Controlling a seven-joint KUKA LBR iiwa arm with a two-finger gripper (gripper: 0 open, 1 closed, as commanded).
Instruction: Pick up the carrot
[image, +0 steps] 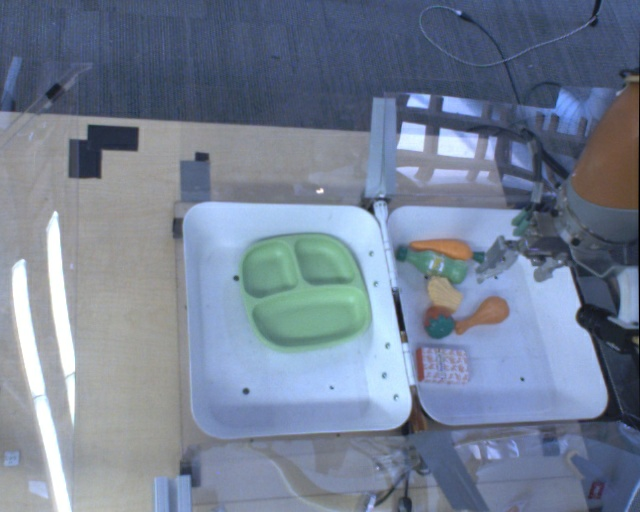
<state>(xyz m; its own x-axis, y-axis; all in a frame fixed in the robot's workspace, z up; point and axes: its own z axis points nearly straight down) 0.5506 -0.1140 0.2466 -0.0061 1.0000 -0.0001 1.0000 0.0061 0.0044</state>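
Observation:
The carrot is orange with a green end and lies near the back left of the right bin. It rests against a green bottle. My gripper hovers in the same bin, a short way right of the carrot and apart from it. Its two fingers are spread open with nothing between them. The grey arm with its orange band comes in from the right.
In the right bin, near the carrot, lie a yellow piece, a toy drumstick, a small red and green item and a red checked packet. The left bin holds a green divided plate.

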